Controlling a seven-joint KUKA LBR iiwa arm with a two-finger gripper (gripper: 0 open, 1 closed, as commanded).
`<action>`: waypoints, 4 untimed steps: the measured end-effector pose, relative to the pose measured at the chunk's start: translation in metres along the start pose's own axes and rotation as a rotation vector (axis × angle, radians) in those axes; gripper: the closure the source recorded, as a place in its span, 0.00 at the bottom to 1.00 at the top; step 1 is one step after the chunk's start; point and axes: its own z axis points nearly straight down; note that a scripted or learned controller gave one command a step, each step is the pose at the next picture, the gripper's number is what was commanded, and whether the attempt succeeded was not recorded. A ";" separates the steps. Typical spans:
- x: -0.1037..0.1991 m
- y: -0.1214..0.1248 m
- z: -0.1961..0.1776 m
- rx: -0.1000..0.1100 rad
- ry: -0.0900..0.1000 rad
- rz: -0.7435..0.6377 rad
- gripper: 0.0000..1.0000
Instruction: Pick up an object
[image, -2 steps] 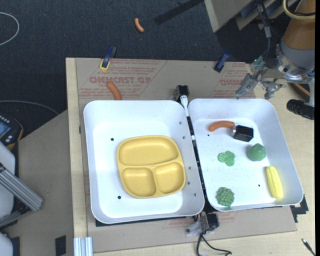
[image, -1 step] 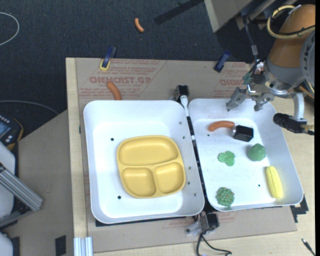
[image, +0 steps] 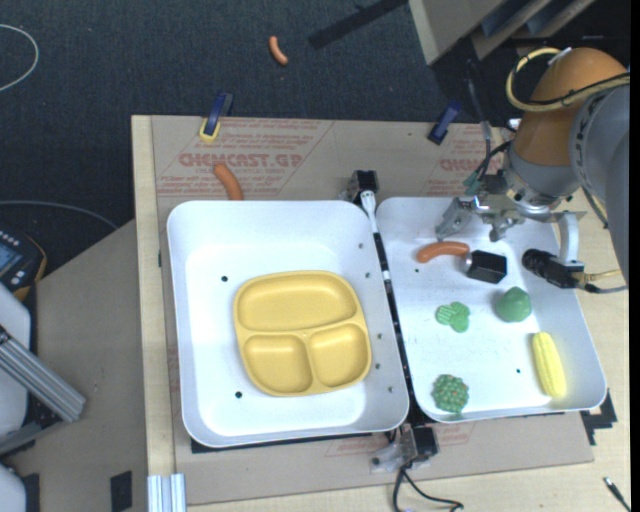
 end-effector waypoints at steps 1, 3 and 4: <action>0.001 -0.001 0.039 -0.003 -0.001 -0.001 0.00; -0.006 0.003 -0.038 -0.017 -0.005 0.002 1.00; 0.000 -0.002 -0.099 -0.017 -0.004 0.000 1.00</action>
